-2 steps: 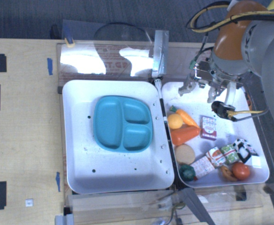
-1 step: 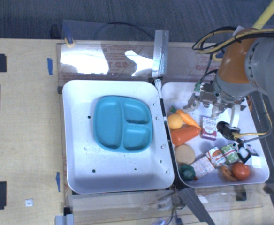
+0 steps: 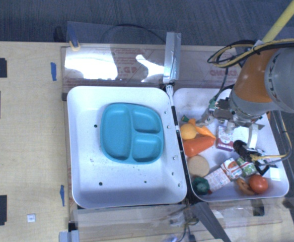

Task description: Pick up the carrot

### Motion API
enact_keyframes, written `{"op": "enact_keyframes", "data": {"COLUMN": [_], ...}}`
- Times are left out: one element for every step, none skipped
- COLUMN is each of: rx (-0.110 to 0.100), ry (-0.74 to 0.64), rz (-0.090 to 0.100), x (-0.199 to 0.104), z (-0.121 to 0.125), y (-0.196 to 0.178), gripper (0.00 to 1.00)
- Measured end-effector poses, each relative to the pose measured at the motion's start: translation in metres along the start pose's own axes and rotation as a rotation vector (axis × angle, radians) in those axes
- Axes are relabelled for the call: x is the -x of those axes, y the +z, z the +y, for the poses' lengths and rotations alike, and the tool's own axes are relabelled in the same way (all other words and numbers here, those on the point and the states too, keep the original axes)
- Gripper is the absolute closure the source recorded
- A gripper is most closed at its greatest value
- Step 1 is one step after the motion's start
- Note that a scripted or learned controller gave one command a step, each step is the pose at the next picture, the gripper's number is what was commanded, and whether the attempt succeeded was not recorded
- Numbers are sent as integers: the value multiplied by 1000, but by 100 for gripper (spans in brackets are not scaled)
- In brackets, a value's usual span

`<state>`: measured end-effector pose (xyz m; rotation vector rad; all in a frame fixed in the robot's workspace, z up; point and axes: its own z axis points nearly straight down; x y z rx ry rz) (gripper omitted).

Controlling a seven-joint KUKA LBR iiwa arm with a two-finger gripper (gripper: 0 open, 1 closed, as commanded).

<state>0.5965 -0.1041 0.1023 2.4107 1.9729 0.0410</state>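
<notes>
While the orange tapered carrot (image 3: 198, 144) lies near the left edge of the right shallow white bin (image 3: 282, 183), the gripper (image 3: 226, 130) hovers beside it; its state cannot be determined.

My gripper (image 3: 226, 131) hangs over the right bin (image 3: 280, 185), toward its rear half. Just to the left of my fingers lies the carrot (image 3: 198, 145), in the same bin, with a rounded fruit (image 3: 188, 131) touching it on its far-left side. Nearer the camera than the carrot sits a flat round piece (image 3: 198, 165), and before that a dark lump (image 3: 201, 185). Before my fingers and to the right lie a carton (image 3: 226, 173) and a tomato (image 3: 259, 184). Well to my left, the left bin (image 3: 81, 175) holds a divided plate (image 3: 132, 132) near its middle.
</notes>
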Motion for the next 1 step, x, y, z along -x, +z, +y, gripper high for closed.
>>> {"op": "enact_keyframes", "data": {"rx": [5], "ry": [-131], "rz": [-7], "x": [0], "z": [-12], "y": [-1], "gripper": [0]}}
